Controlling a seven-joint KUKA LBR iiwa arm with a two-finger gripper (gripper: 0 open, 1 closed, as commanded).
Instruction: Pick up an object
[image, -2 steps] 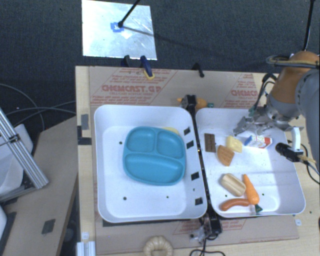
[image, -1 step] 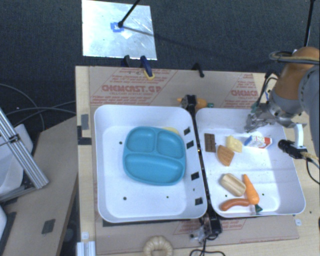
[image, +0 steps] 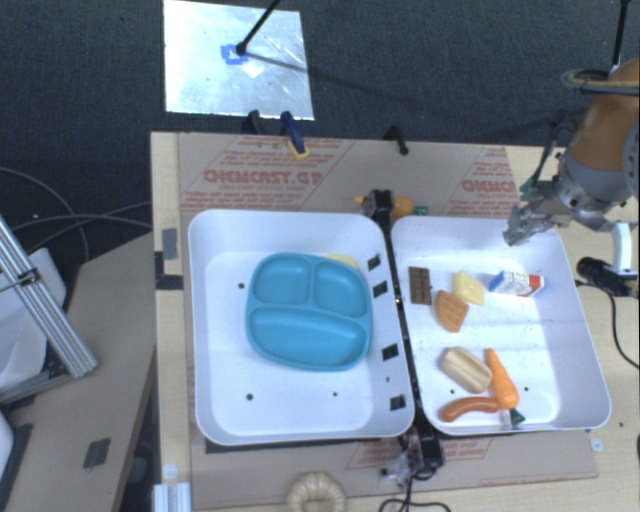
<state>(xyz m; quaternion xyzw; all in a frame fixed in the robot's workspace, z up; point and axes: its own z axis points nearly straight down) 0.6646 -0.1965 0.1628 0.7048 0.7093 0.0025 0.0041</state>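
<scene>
The right bin (image: 570, 330) holds several toy foods: a brown chocolate bar (image: 419, 285), a yellow cheese wedge (image: 468, 288), an orange waffle piece (image: 451, 311), a white and red carton (image: 518, 284), a bread roll (image: 466, 368), a carrot (image: 502, 380) and a sausage (image: 468, 408). My gripper (image: 522, 229) hangs over the right bin's far right corner, above and beyond the carton. Nothing shows between its fingers.
The left bin (image: 220, 330) bears a blue divided plate (image: 308, 310) with a pale yellow item (image: 345, 261) peeking out behind it. Black clips run down the seam between the bins (image: 393, 320). A blue clamp (image: 294, 133) sits at the bench's far edge.
</scene>
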